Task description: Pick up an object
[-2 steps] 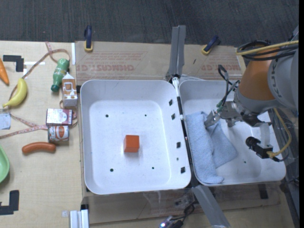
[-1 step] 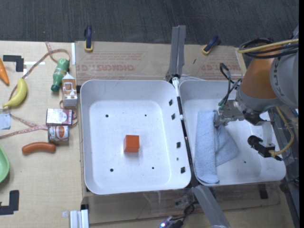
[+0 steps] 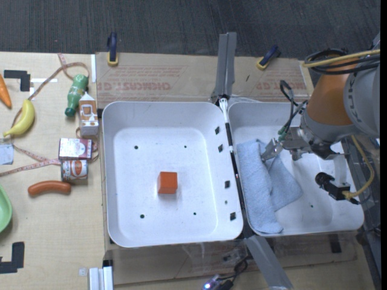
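The arm (image 3: 338,101) comes in from the right and hangs over the right-hand bin (image 3: 314,222), one of two white bins on the bench. Its gripper (image 3: 270,151) is down at the upper part of a single grey-blue cloth (image 3: 263,183), which lies crumpled along that bin's left side and runs from just under the gripper toward the near rim. The tips seem to meet the fabric, but I cannot tell how far apart the fingers stand, nor whether any cloth is caught between them. Well to the gripper's left, across the divider, one orange block (image 3: 168,182) sits alone near the middle of the left-hand bin (image 3: 121,216), clear of every wall. Farther left again, beyond that bin, loose items lie on the wooden bench (image 3: 48,234): one banana (image 3: 21,118), one green bottle (image 3: 76,93), one small carton (image 3: 88,118), one pink box (image 3: 75,148), one tin can (image 3: 74,170) and one sausage (image 3: 49,188). One carrot (image 3: 5,92) shows at the far left edge. Two clamps, one (image 3: 112,48) above the left bin and another (image 3: 268,57) above the gripper, grip the cardboard behind the bins.
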`<state>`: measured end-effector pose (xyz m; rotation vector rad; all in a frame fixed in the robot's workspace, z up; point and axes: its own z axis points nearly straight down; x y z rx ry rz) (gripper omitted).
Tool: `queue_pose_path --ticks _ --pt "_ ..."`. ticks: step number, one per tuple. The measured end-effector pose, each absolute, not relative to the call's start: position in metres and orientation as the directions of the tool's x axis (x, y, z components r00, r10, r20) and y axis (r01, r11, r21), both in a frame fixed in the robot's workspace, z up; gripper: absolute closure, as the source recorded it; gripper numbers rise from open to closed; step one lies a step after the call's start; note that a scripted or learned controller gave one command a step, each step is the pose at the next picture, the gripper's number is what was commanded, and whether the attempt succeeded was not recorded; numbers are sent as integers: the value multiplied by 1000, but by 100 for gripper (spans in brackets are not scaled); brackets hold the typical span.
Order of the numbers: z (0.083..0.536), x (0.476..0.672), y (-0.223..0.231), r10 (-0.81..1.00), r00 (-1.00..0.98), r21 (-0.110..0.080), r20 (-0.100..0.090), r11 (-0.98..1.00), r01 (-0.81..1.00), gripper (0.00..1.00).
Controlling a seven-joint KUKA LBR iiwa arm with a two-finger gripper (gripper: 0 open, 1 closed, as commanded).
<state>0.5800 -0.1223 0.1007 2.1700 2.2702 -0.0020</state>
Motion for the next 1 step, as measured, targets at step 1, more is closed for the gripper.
queue_pose_path --ticks 1 --pt "92 582 -111 996 -88 -1 -1 88 996 0"
